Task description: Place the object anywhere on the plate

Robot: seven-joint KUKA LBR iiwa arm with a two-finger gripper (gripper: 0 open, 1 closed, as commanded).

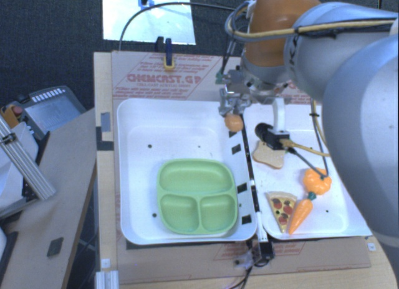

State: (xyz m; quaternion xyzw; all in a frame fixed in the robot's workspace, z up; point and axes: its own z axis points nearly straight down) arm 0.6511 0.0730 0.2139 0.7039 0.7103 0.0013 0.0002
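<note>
Gripper (232, 114) is being seen over the divider between the two bins, near the far end, at the inner far corner of the left bin (156, 126). Fingers are being kept nearly closed, with only a narrow gap. A small round orange-tan object (234, 123) is being pinched between the tips. The object is being carried clear of the bin floor, hanging just under the fingertips. It is sitting roughly above the divider line, on the left-bin side.

Green plate (187, 182) is lying flat in the near half of the left bin. Three compartments are being shown: one wide at the far side, two smaller at the near side. Nothing is being carried on it. Plate and held object are well apart, with the plate nearer the camera and slightly left.

Right bin (333, 218) is being occupied by four items:
- a toast slice (268, 156) close to the divider
- an orange pepper (317, 182) further right
- a carrot (300, 215) at the near side, tilted
- a pizza slice (280, 208) just beside the carrot, the two touching or nearly so

Arm (355, 76) is reaching in from the right, covering the far right part of the right bin. Its orange band (280, 4) is being seen directly above the wrist.
</note>
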